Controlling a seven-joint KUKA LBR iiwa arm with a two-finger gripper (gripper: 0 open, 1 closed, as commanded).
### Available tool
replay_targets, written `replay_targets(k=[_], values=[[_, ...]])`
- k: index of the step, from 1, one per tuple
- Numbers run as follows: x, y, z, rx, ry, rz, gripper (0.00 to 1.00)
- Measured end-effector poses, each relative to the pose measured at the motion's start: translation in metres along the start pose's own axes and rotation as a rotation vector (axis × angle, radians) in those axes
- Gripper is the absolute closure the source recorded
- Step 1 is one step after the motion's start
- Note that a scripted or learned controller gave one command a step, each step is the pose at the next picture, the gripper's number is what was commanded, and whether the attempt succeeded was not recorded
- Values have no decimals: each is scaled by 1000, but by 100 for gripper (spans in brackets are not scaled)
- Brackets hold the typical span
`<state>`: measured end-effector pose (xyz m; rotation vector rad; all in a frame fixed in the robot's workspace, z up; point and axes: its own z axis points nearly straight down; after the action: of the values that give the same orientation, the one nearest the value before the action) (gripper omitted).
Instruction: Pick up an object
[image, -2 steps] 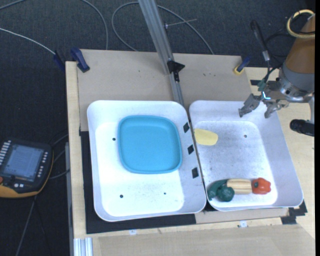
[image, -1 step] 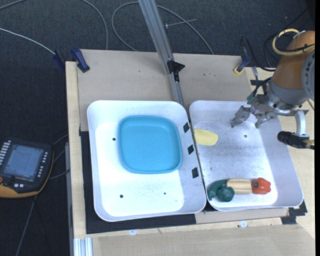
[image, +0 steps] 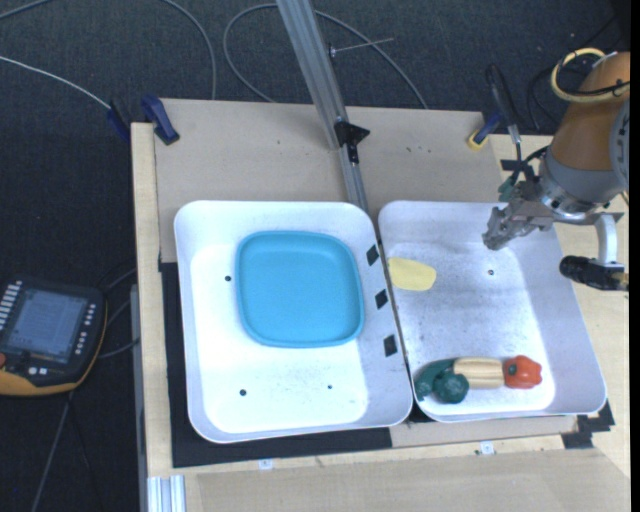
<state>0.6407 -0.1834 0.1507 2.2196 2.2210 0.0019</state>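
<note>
1. Desk (image: 250, 140) of pale board carries two shallow white bins side by side, the left bin (image: 200, 330) and the right bin (image: 560, 330), touching along their inner edges.
2. Left bin holds a blue square plate (image: 300, 288) with rounded corners, lying flat near the middle and toward the far side.
3. Right bin holds a pale yellow piece (image: 412, 274) close to its left wall, in the far half.
4. Along the near wall of the right bin lie three things in a row: a dark green lump (image: 442, 383) on the left, a tan stick-like piece (image: 478, 373) in the middle, and a red round piece (image: 522, 372) on the right. The three touch or nearly touch one another.
5. Arm (image: 590, 120), grey with an orange upper part, reaches in from the right above the far right corner of the right bin.
6. Hand (image: 500, 230) hangs over the far part of the right bin, well apart from the row of three things and to the right of the yellow piece. Whether its fingers are spread or pressed together cannot be told; nothing is seen between them.
7. A metal rail (image: 320, 70) slants down from the top toward the gap between the bins.
8. A handheld control pad (image: 45, 335) lies on the dark floor left of the desk.
</note>
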Motion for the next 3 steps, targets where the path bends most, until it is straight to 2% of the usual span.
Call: replay_targets(k=[2, 3], values=[[-9, 3, -119, -4, -1, 0, 100], [-9, 3, -139, -1, 0, 0, 100]])
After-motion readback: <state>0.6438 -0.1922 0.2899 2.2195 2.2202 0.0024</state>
